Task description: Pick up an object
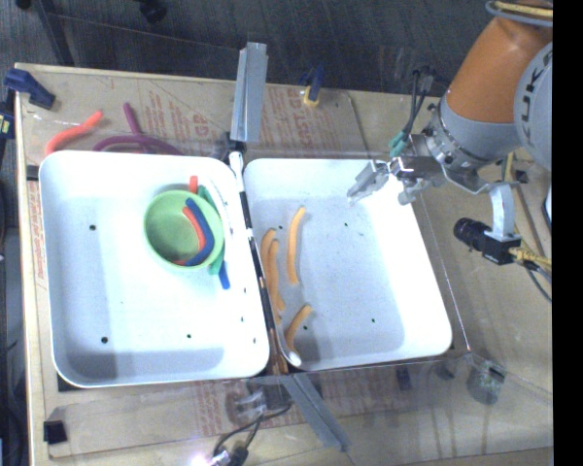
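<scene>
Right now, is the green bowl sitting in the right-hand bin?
No, the green bowl sits in the left bin.

A wooden worktop (107, 420) carries the setup. At its far left edge lie an orange tube (75, 131) and a purple hose (136, 142), close together. A blue clamp (29, 87) grips the far left corner, and another blue clamp (314, 83) sits farther right.

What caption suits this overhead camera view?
Gripper above right bin holding orange strips; green bowl sits in left bin.
</scene>
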